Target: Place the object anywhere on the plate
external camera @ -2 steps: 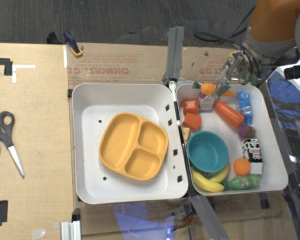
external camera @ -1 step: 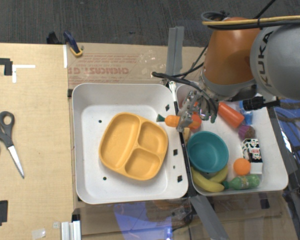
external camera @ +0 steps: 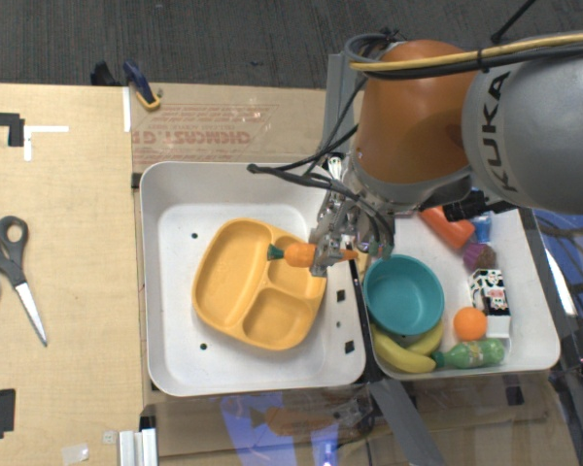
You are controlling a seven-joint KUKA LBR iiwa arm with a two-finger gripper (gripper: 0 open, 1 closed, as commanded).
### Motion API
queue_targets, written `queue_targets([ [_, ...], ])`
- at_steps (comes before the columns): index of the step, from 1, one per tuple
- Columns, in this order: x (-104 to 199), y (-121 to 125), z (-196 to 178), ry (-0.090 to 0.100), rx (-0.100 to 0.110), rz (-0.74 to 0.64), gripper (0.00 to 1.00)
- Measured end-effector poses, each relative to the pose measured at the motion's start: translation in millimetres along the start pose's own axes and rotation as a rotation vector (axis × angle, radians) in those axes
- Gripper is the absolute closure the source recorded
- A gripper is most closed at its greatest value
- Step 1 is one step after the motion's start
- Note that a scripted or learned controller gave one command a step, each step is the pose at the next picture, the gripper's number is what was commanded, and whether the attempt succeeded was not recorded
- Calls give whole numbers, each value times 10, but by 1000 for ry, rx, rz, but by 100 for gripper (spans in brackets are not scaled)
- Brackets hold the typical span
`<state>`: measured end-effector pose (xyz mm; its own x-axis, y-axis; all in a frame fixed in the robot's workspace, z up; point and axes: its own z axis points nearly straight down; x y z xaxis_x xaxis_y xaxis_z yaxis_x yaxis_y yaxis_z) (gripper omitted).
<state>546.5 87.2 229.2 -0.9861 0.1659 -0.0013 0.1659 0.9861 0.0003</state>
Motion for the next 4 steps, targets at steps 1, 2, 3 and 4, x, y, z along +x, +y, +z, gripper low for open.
queue_targets([
  [1,0,-2,0,0,0,1,0],
  [2,-14,-2,-90,-2,-1,2,100],
  [3,-14,-3,-90,-2,-1,2,0],
  [4,-228,-817,-899,-2,1,56,0],
])
